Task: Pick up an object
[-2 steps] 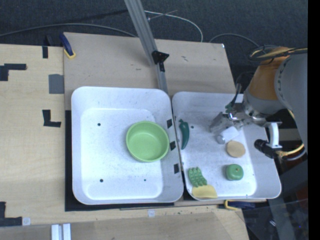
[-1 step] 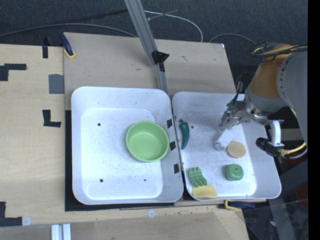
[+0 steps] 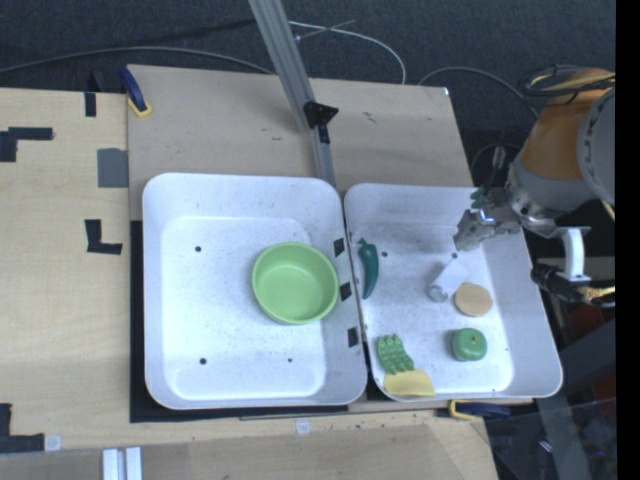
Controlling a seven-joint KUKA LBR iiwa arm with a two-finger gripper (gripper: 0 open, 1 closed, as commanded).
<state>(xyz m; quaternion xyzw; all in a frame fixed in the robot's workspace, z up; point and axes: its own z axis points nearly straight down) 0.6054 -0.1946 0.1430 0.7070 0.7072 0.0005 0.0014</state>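
White bins are sitting side by side on the surface, and every object is lying loose, so the pick looks not yet done. The pincer (image 3: 470, 230) is hanging over the upper part of the right bin (image 3: 420, 208); whether it is released or clenched I cannot tell. A tan disc (image 3: 473, 299), a green round piece (image 3: 468, 345) and a small grey piece (image 3: 438, 291) are lying just below it. A green bowl (image 3: 295, 283) is sitting in the left bin (image 3: 190, 208).

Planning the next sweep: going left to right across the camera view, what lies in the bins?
Green bowl → dark green pepper → green ridged toy → small grey piece → tan disc. Gripper hangs above the right bin.
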